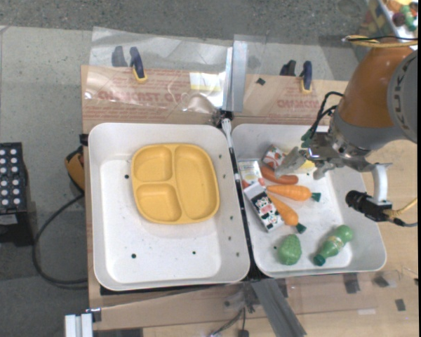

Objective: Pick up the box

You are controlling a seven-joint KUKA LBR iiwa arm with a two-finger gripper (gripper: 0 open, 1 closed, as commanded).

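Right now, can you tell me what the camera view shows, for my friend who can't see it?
A grey and orange robot arm reaches from the right over the right white bin, which holds two carrots, a small black-and-white box and two green toy foods. The left white bin holds a yellow divided plate.

A yellow divided plate (175, 183) lies in the left bin (112, 258); two carrots (289, 193) sit at the right bin's centre, green vegetables (289, 250) toward six o'clock.
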